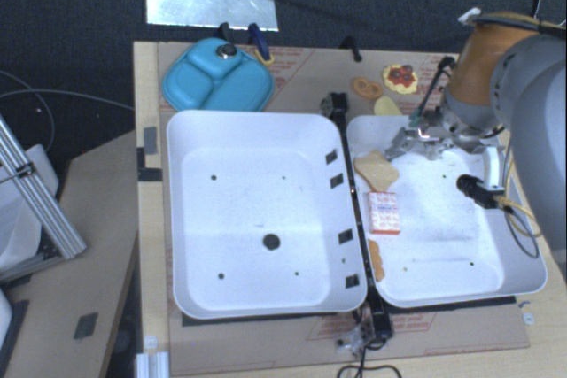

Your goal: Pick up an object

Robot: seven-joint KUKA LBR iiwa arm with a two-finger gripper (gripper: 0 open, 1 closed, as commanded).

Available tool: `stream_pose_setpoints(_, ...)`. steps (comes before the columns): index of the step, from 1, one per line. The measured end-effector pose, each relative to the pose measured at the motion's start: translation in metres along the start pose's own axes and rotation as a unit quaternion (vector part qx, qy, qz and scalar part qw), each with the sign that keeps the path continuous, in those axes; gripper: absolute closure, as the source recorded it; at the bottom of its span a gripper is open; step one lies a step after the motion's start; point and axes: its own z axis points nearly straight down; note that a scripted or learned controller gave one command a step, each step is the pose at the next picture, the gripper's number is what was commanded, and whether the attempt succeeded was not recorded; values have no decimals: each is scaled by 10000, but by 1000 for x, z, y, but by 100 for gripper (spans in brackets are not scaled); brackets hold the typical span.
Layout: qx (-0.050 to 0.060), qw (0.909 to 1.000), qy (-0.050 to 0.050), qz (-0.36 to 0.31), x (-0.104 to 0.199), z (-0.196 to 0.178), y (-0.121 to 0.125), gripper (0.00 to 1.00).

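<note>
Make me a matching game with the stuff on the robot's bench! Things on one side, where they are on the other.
Things:
1. blue tray
2. red-and-white packet
3. dark round spot
4. pizza toy

Places:
A. on the floor of the left bin
B. in the right bin, near its left wall
C. on the bench behind the left bin
D. on the bench behind the right bin

Pairs: 1-C, 2-B, 3-A, 4-D
</note>
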Motion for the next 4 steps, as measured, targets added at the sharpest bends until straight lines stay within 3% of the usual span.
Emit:
stream_pose_setpoints(1, -11, 10000, -13, 4, 65, -9, -37, 0)
stream_pose_setpoints(2, -40, 10000, -19, 24, 62, -21, -35, 100)
stream_pose_setpoints(3, -12, 10000, 15, -18, 177, -112, -88, 100)
stream_pose_setpoints(4, 31, 10000, 4, 9, 213, -106, -157, 100)
